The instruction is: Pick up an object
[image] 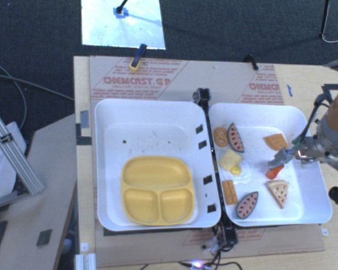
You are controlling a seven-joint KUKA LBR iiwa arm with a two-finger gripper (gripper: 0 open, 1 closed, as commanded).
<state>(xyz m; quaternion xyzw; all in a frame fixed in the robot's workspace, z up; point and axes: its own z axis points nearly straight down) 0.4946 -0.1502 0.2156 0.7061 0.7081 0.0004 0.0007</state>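
The right bin (310,122) holds several toy foods: a round orange cookie (220,135), a watermelon slice (235,137), an orange wedge (276,141), a yellow cheese block (231,162), a tan cracker (229,191), a second watermelon slice (247,205), a pizza slice (279,193) and a small red piece (272,173). My gripper (278,160) reaches in from the right, low over the middle of this bin. Its tip is just above the red piece, between the orange wedge and the pizza slice. Whether it touches the red piece is unclear.
The left bin (152,114) holds a yellow divided plate (158,189). A black divider with clips (209,151) runs between the bins. The arm's body (333,134) overhangs the right bin's right wall. A metal frame (11,156) stands at the left.
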